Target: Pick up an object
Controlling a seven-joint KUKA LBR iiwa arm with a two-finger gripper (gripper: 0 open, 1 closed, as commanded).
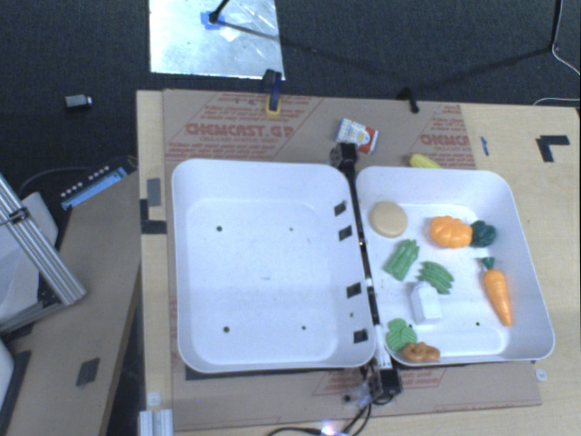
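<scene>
Your pick has yet to begin: every candidate sits untouched in the right-hand bin (522, 243), the carrot (496, 295) at its right side, the orange pumpkin (450, 232) above, near the tan disc (389, 218). Gripper state: cannot tell.

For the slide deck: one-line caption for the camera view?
Two shallow white bins on a bench; the right one holds toy foods, including an orange carrot and a beige round disc.

dark carpet floor (408, 25), shiny metal plate (216, 25) on it, wooden bench (109, 243).
</scene>
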